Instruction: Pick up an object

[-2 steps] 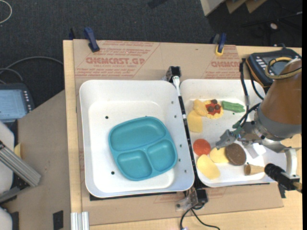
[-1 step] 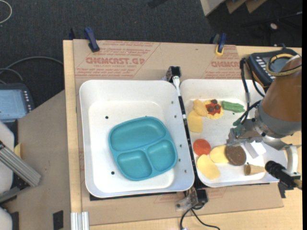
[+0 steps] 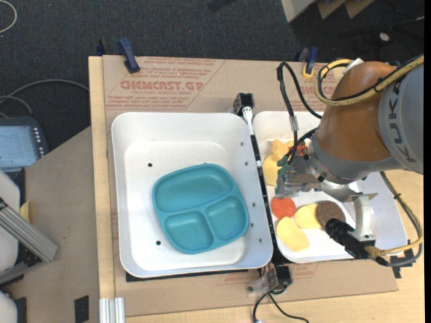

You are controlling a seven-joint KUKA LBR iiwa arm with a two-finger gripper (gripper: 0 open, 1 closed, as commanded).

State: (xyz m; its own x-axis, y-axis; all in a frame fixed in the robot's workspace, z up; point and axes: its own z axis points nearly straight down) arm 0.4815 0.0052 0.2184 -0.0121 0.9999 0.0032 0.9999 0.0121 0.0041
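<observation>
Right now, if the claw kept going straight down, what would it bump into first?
Probably the food in the right bin. The claw points down above the red piece and the yellow pieces, so one of those comes first. The arm hides the tips, so the exact piece is unclear.

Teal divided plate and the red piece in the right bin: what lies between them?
In the camera view, white floor of the left bin, then the two bins' adjoining rims, separate the teal divided plate from the red piece.

Small yellow (image 3: 292,233), orange (image 3: 283,207) and brown (image 3: 330,212) objects lie clustered in right bin (image 3: 387,210).
</observation>
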